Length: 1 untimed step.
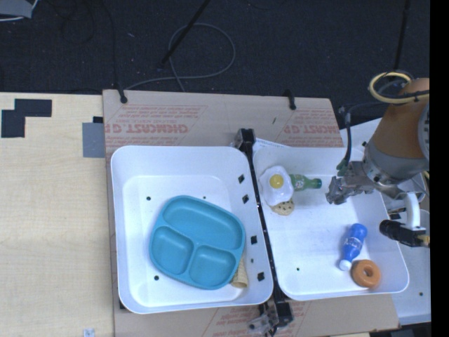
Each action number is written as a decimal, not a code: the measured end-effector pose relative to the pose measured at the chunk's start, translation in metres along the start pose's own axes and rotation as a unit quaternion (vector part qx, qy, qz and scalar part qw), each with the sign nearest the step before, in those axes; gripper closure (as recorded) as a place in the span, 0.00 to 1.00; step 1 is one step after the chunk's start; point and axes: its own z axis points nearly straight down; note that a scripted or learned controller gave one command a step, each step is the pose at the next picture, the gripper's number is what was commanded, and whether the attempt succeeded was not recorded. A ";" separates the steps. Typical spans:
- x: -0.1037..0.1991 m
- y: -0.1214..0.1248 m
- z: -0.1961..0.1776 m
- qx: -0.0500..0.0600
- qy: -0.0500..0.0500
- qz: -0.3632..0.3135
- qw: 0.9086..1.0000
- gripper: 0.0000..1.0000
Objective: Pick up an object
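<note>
In the right bin (309, 258) lie a fried egg toy (276, 182), a small green bottle (306, 183), a cookie (283, 207), a blue bottle (353, 243) and a brown donut (365, 273). My gripper (338, 190) hangs over the bin's upper right part, just right of the green bottle and above the blue bottle. Nothing shows between its fingers. The arm comes in from the right with its orange band (401, 128) above the wrist.
The left bin (133, 188) holds a blue divided plate (197, 241) with a tan cone-shaped piece (240, 278) at its lower right edge. A black divider (256, 216) runs between the bins. Cardboard (210, 118) lies under both bins.
</note>
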 end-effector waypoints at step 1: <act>0.008 -0.001 -0.058 0.000 0.000 -0.002 1.000 1.00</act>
